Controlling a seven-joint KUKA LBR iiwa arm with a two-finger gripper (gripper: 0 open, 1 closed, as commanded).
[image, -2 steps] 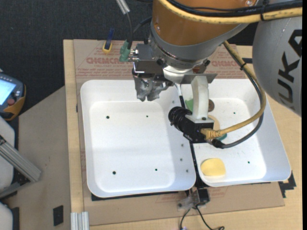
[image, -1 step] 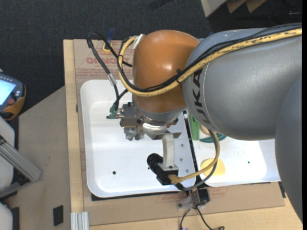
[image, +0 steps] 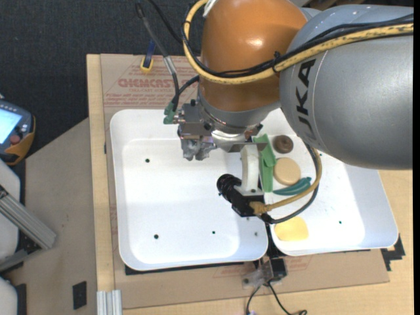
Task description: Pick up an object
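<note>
Find the gripper (image: 195,148) low over the far half of the left bin (image: 125,195), hung under the orange band of the arm (image: 354,77). Cannot tell how far open it stands (seen from above, with the wrist in the way), and can make out nothing held in it. Directly below: only bare white floor with a few small dark dots.

Look instead to the right bin (image: 357,225) for anything worth picking, all of it to the view's right of the gripper and mostly nearer the camera. Closest across the shared rim: a green strip (image: 266,164), laid lengthwise far-to-near in the view, partly tucked under the robot's own hardware. Just beside it on the right: a tan disc (image: 287,171), flat and round, touching the strip or nearly so. Toward the far wall: a small brown disc (image: 283,144). At the tan disc's near edge: a teal curved piece (image: 294,187), lying roughly crosswise. Well apart, near the front wall: a yellow piece (image: 291,230), flat and alone.

Judging from this, not yet over any target. Calls for a shift rightward across the divide before any descent. For the green strip, better to close across the short width, square to that far-to-near line; for the discs, no heading preferred.
</note>
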